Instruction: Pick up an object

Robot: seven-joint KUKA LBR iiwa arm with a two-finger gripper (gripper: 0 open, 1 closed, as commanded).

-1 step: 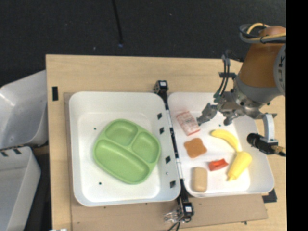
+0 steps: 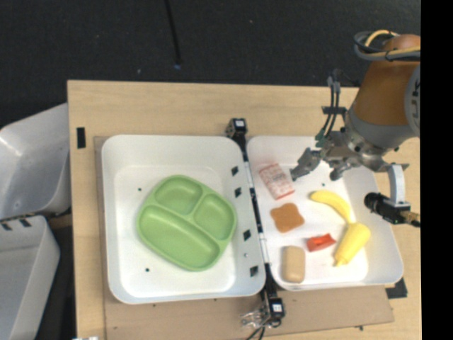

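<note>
Reaching in from the right with the grey arm (image 2: 382,101) and hanging the pincer (image 2: 322,168) low over the back part of the right bin (image 2: 386,264). Showing the two fingers (image 2: 306,166) spread apart, with nothing clamped between them. Judging this as the approach before a grasp, not the lift itself.

Lying loose and well spread on the floor of that bin: a pale wrapped packet (image 2: 276,180) near the dividing wall, a brown square piece (image 2: 287,218) just in front of it, a banana (image 2: 334,204) curving toward the right, a yellow bottle-like thing (image 2: 352,244) touching or nearly touching the banana's lower end, a small red piece (image 2: 320,242) just beside that, and a beige block (image 2: 294,264) nearest the front rim. Leaving gaps between most of them, probably so that open fingers can be coming down around one thing without pushing a neighbour.

Sitting closest to the pincer: the packet to its left and the banana's upper end just in front. Guessing one of these two as the target, though not telling which from this slant.

Resting alone in the left bin (image 2: 113,261): a green divided plate (image 2: 187,222), well apart from the arm. Carrying both bins side by side on the wooden table (image 2: 177,108), with clips along the shared wall seemingly holding them together.
</note>
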